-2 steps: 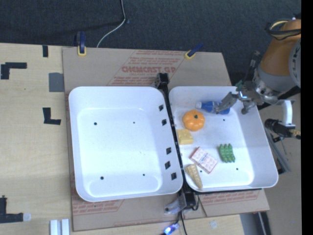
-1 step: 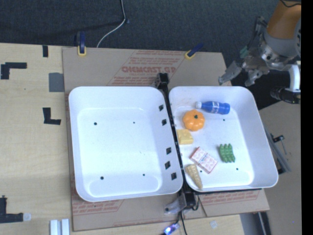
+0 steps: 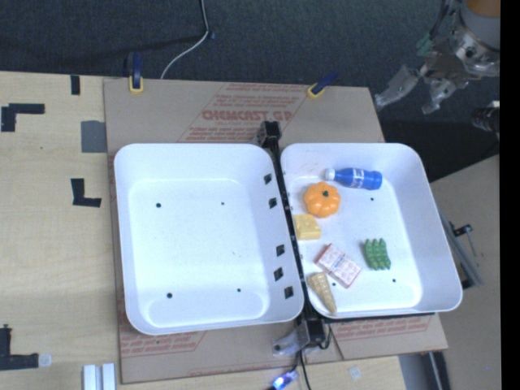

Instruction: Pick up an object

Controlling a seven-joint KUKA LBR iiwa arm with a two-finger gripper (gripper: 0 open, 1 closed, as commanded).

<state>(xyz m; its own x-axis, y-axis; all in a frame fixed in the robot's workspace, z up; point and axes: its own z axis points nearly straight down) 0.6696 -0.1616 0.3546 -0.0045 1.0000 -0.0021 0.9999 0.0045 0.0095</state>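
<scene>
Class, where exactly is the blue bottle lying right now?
The blue bottle lies on its side near the far edge of the right bin, just above the orange pumpkin.

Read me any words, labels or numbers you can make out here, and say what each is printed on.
Red print on the cardboard sheet under the bins: blurred, unreadable.
Blue bottle: no label legible.
Pink-and-white packet: pattern or print too small to read.
No other text is legible.

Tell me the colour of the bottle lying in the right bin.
Blue with a white cap, seen in the camera view: bottle.
</scene>
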